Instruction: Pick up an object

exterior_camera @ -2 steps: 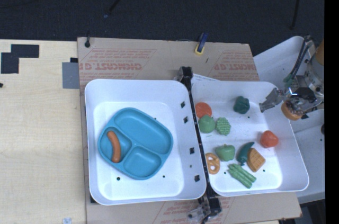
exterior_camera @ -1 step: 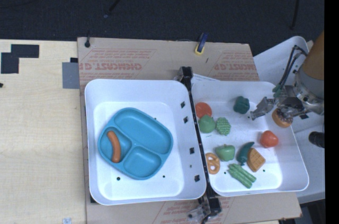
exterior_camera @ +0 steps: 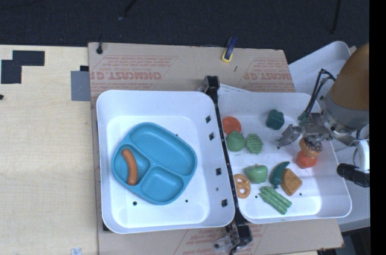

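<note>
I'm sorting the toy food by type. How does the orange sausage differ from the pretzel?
The sausage is a smooth, solid, curved stick; the pretzel is a looped shape with holes. The sausage lies on the blue divided plate in the left bin; the pretzel lies on the right bin's floor. Both lie flat, untouched.

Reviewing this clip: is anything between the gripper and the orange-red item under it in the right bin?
Nothing visible blocks it. The gripper hangs right over the orange-red item near the right bin's right side. The nearest neighbours, the tan wedge and dark green piece, lie below-left of it and apart.
</note>
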Tool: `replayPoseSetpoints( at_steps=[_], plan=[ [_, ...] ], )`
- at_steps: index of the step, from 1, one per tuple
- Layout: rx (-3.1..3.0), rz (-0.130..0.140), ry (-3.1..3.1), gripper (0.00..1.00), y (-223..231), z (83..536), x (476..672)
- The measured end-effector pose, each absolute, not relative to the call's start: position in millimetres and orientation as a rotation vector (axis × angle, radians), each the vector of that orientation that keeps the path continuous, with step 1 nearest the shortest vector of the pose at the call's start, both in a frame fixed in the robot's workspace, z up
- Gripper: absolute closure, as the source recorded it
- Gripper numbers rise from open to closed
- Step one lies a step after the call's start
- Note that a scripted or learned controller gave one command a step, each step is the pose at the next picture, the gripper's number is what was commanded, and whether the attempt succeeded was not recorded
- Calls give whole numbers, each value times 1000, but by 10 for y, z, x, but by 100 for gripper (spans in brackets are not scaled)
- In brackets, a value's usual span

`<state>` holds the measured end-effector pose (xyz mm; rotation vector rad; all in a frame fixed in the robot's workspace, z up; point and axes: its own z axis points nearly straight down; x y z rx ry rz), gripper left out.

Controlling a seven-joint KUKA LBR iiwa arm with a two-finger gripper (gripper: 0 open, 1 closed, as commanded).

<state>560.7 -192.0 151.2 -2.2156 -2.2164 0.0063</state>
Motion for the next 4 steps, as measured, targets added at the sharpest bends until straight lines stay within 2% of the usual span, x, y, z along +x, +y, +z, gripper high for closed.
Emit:
replayPoseSetpoints(
  at_steps=[1, 2, 3, 4],
  plan=[
    [-2219, 3, -2219, 0, -1908, 1016, 5637],
    [-2224, -1, -2219, 0, -1898, 900, 5651],
    [-2239, 0, -2225, 100, -1944, 1033, 5667],
    [-2226, -1, -2218, 100, -1977, 1459, 5692]
  ],
)
